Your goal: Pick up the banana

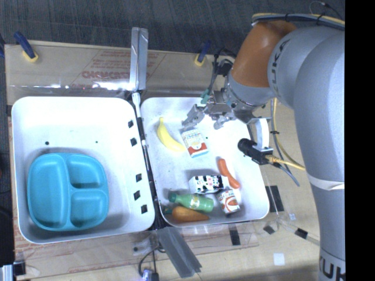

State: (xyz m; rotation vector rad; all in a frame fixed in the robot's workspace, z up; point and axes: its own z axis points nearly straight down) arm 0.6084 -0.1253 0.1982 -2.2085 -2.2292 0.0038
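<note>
Counter (70,78) with two bins | banana (168,136) in right bin (157,110) | end effector (205,117) fingers apart, holding nothing, above carton (195,142)

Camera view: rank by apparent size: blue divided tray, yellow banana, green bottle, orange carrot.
1. Blue divided plastic tray, largest by far.
2. Yellow banana and green bottle: similar length, too close to rank.
3. Orange carrot, looks slightly smaller, though the bottle partly hides it.

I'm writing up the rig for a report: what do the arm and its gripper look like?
The arm is bulky, rounded and grey, with an orange band above the wrist. Yellow and dark cables run along it near the wrist. The gripper is a small grey metal assembly with two fingers. White lettering shows near the arm's base.
</note>
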